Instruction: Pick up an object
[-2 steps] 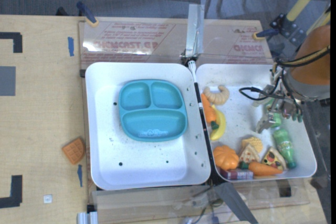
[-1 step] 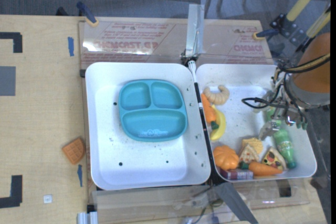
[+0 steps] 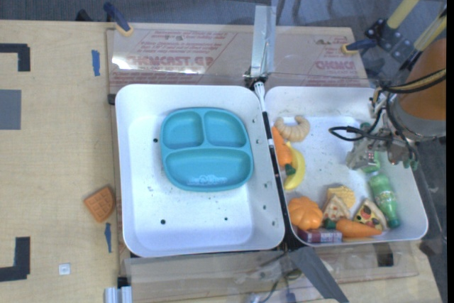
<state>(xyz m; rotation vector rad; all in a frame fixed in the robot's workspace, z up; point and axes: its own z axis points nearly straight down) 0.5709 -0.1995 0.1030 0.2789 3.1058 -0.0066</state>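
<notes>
The right bin [image 3: 333,106] holds several toy foods. A tan croissant [image 3: 293,128] lies at its upper left. Below it are an orange carrot [image 3: 281,150] and a yellow banana [image 3: 297,170]. Along the front edge are an orange pepper [image 3: 304,211], a yellow corn piece [image 3: 339,199], a pizza slice [image 3: 369,212] and a second carrot [image 3: 357,228]. A green bottle [image 3: 384,199] lies at the right side. My gripper [image 3: 372,155] hangs low over the bin's right half, just above the bottle's upper end.
The left bin [image 3: 135,174] carries a blue divided plate [image 3: 206,150]. A small orange waffle toy [image 3: 100,203] lies on the wooden bench left of the bins. A clear divider [image 3: 262,42] stands behind the bins. Black cables [image 3: 347,131] trail beside the wrist.
</notes>
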